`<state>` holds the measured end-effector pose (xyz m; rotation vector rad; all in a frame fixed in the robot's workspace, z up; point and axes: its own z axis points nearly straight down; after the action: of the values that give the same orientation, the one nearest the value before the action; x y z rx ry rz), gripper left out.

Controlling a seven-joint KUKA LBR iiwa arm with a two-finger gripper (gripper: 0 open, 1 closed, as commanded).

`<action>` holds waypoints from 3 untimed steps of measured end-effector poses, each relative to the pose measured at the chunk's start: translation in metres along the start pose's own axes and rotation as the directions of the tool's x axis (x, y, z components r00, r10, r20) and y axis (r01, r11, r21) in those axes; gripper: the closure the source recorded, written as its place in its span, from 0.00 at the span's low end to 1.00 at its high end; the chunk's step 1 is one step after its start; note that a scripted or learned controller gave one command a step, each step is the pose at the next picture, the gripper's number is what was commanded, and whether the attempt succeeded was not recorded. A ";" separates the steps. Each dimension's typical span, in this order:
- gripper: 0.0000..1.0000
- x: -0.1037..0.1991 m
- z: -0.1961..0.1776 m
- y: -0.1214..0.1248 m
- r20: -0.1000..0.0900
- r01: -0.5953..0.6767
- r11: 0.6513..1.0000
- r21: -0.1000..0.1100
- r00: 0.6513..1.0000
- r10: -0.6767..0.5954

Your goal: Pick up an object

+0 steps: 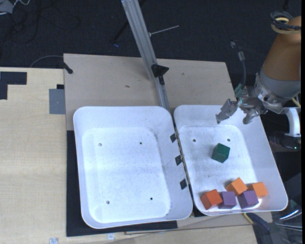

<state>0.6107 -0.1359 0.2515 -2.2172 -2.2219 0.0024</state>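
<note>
The end effector [237, 111] hangs with its fingers spread wide and holding nothing over the far edge of the right bin [272, 161], and the green cube [220, 152] sits alone below it, toward the bin's middle, nearer than the clustered blocks [234, 192].

You see the tool [239, 112] hanging over the far edge of the right bin [274, 174], its two fingers spread apart with nothing between them. Below it in that bin a dark green cube [220, 152] sits alone, well apart from a cluster at the near rim: three orange blocks [211, 198] and two purple blocks [248, 199] packed together. The left bin [123, 164] lies alongside on the desk [25, 151].
</note>
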 end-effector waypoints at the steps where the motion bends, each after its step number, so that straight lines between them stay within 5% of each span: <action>1: 0.00 -0.046 -0.037 -0.005 0.003 -0.004 1.000 -0.005 1.000 0.005; 2: 0.00 -0.057 0.103 -0.053 -0.003 -0.004 1.000 0.009 1.000 0.004; 3: 0.00 -0.008 0.162 -0.035 0.002 0.001 1.000 -0.005 1.000 -0.001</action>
<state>0.5754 -0.1440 0.0897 -2.2193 -2.2264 -0.0015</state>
